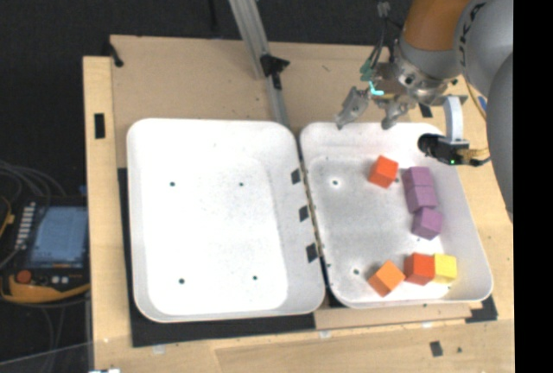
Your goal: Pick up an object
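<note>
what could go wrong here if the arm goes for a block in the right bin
1. The gripper hangs open over the right bin's back rim; dropping straight down may strike the rim.
2. The orange, red and yellow blocks sit packed together at the front wall, so fingers may not fit between them.
3. The purple blocks touch; grabbing one may drag the others.

Robot lab test bench

A plywood bench (207, 78) on dark flooring carries two white bins (212, 216), a slanted aluminium strut (246, 4) rises from its far edge, and a teach pendant (43, 250) with cables lies off its left edge.
</note>
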